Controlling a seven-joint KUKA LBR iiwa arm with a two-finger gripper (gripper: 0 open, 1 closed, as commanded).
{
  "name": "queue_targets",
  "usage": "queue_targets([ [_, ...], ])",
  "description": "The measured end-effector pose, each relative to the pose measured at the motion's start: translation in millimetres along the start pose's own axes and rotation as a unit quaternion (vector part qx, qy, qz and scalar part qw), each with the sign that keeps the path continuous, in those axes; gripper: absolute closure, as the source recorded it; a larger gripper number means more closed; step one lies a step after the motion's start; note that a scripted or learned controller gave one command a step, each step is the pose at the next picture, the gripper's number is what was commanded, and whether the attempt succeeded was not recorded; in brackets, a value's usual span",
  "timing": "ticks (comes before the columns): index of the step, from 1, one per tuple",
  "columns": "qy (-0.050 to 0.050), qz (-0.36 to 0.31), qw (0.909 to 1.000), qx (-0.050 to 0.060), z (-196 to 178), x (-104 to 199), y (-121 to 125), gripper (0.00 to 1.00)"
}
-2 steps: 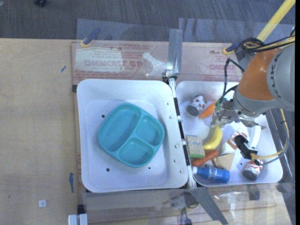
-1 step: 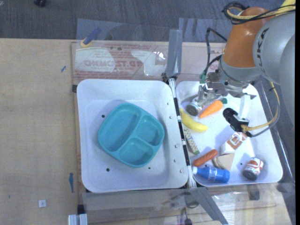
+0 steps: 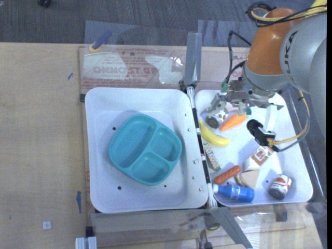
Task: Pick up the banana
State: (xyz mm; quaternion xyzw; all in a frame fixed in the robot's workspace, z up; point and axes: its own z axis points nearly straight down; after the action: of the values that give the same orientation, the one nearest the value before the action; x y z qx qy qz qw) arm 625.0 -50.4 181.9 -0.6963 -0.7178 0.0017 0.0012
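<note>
Wooden bench, two white bins; the banana (image 3: 213,136) lies at the right bin's (image 3: 298,180) left edge, its long axis running down-right. The gripper (image 3: 228,107) hovers just above-right of it, over a carrot (image 3: 234,121); its state, can't tell.

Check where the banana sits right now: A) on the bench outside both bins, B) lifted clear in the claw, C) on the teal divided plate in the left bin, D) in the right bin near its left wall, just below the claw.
D: the banana lies on the floor of the right bin, close to its left wall, just below the claw.
</note>
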Motion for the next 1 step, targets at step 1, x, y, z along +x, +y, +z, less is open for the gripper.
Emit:
queue_targets([
  [1, 0.001, 0.022, 0.9998, 0.002, 0.7, 22.1, -61.6, 0.0],
])
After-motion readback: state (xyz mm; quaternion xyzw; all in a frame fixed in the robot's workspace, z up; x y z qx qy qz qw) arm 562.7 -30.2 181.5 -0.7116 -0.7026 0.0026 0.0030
